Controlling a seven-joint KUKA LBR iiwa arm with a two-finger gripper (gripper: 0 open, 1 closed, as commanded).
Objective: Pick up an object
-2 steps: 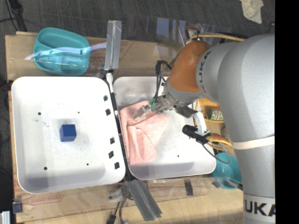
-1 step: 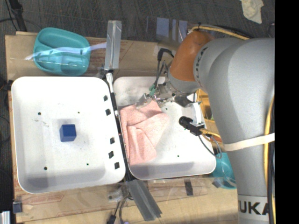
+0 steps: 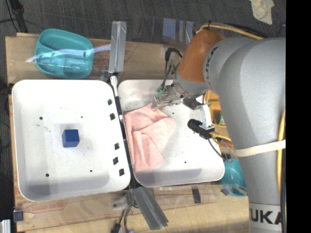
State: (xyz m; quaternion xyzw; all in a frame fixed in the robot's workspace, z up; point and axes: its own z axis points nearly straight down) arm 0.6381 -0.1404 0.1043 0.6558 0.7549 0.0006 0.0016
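A crumpled pink cloth (image 3: 146, 135) lies along the left side of the right bin (image 3: 194, 171). A small blue cube (image 3: 71, 138) sits alone in the left bin (image 3: 29, 125). My gripper (image 3: 162, 99) hangs low at the back of the right bin, just above the cloth's upper edge, under the orange-banded wrist. Its tips are at or touching the cloth's top edge, and I cannot tell whether cloth lies between them.
A teal plastic container (image 3: 64, 53) rests on the bench behind the left bin. A black cable connector (image 3: 199, 127) juts over the right bin's right side. My large grey arm (image 3: 252, 106) covers the bench's right side. A crumpled rag (image 3: 261, 6) lies on the floor.
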